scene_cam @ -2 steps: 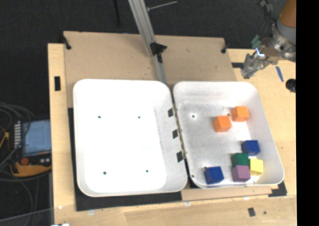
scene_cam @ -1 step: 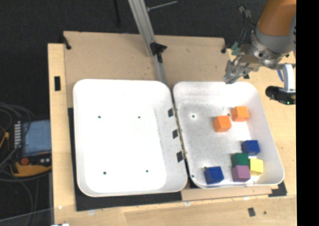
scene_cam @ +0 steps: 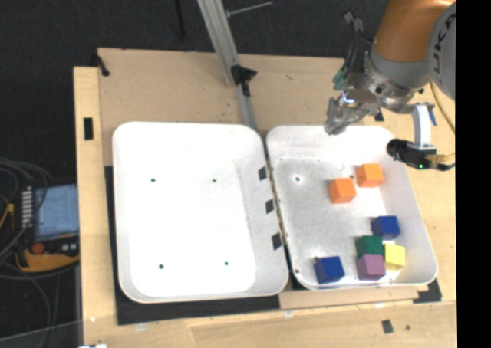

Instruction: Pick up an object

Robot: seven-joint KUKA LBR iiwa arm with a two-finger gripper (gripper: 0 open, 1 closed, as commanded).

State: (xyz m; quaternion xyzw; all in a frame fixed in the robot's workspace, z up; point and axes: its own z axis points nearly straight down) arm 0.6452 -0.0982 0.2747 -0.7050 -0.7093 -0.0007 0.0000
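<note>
1. The step in hand is judged to be the approach: nothing has yet been picked up. The gripper (scene_cam: pixel 337 126) hangs over the far rim of the right bin (scene_cam: pixel 307 208), well apart from every block.
2. Whether the gripper is open or closed cannot be told, as its tip is too small and dark to be read.
3. For a clean pick, a block standing free of its neighbours is best chosen. The orange block (scene_cam: pixel 342 190) is nearest the gripper and has bare floor on most sides, so it should be approached from straight above, with the gripper centred over it before it is lowered.
4. The cluster at the near right corner is better avoided, since blocks touching one another are likely to be pushed aside.
5. The left bin (scene_cam: pixel 192 208) is seen with only small dark marks on its floor.
6. In the right bin, from left to right, are found a blue block (scene_cam: pixel 328 269) near the front rim, the orange block, a second orange block (scene_cam: pixel 370 175) just beside it, a green block (scene_cam: pixel 369 245) touching a purple block (scene_cam: pixel 370 265), a smaller blue block (scene_cam: pixel 386 226), and a yellow block (scene_cam: pixel 394 254).
7. Both bins rest side by side on the worktop (scene_cam: pixel 153 86).
</note>
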